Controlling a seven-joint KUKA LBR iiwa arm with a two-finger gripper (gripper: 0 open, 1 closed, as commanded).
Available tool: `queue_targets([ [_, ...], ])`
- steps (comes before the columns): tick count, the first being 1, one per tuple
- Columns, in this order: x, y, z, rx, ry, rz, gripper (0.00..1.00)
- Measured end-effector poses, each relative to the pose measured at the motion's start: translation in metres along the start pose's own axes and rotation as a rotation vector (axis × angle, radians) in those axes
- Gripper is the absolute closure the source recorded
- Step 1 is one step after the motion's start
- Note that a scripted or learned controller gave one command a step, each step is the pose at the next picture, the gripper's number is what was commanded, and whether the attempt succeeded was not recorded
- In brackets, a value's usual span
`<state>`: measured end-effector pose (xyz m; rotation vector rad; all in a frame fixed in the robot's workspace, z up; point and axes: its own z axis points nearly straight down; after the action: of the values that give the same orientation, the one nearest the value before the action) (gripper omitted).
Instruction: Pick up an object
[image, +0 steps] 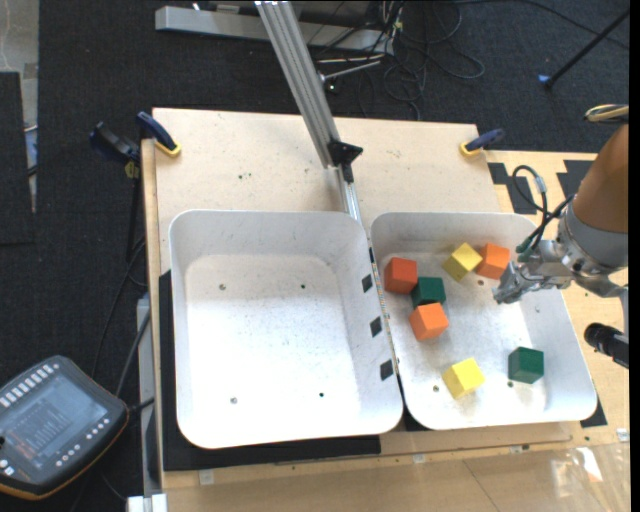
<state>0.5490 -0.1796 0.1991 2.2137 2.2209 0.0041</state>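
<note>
The gripper (507, 290) hangs low by the right bin's (575, 400) far right edge, beside an orange cube (493, 260), apparently approaching; I cannot tell its opening, and the next move calls for centring over one cube.

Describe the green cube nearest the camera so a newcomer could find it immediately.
Start at the right-hand shallow white bin. Go to its near right corner, where a dark green cube sits by itself. The other dark green cube is wedged among orange ones, while this one's only close neighbour is a yellow cube.

The arm (605, 200) was cut off at the 3 o'clock edge; the gripper's (510, 287) fingertips were too blurred to read.
</note>
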Motion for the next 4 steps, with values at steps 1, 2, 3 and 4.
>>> queue_targets([
  [1, -0.006, 0.002, -0.063, -0.003, -0.002, 0.000, 1.00],
  [2, 0.050, 0.015, -0.049, 0.006, 0.004, -0.005, 1.00],
  [3, 0.098, 0.029, -0.056, 0.003, 0.004, -0.005, 1.00],
  [4, 0.151, 0.042, -0.042, 0.007, 0.004, -0.005, 1.00],
])
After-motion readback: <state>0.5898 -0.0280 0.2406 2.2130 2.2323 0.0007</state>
